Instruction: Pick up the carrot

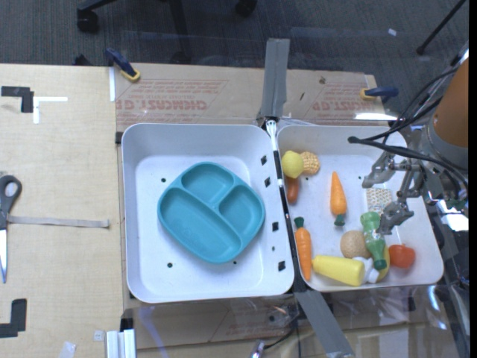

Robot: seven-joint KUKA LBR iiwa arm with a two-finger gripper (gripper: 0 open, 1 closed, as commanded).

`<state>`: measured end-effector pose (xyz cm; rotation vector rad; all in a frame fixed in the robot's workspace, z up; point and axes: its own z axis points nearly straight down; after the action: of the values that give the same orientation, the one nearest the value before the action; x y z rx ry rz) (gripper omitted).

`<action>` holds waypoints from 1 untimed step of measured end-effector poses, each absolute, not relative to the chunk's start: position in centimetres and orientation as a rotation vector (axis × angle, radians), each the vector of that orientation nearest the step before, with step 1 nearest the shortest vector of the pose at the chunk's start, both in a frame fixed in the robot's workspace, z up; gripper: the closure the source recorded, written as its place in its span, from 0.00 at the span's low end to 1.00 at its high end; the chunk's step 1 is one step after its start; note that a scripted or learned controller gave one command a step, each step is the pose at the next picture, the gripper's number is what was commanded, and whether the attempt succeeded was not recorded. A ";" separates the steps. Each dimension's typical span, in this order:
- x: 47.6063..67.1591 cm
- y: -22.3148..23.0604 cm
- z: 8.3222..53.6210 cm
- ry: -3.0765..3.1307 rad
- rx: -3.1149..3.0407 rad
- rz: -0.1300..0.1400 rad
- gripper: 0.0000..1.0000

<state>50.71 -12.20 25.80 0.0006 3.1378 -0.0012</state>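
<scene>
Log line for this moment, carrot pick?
phase: approach | gripper: over right bin, holding nothing | carrot: lying in right bin, untouched

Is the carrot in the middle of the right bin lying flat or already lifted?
Lying flat. The carrot rests on the right bin's floor, green end toward the camera, with the gripper off to its right.

Open floor rings the carrot (pixel 337 192); corn (pixel 300 164) stands clear.
</scene>
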 end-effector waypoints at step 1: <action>54.1 -11.8 10.7 3.138 -0.086 -0.001 0.00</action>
<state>54.05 -11.80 10.70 -0.0864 3.1381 -0.0012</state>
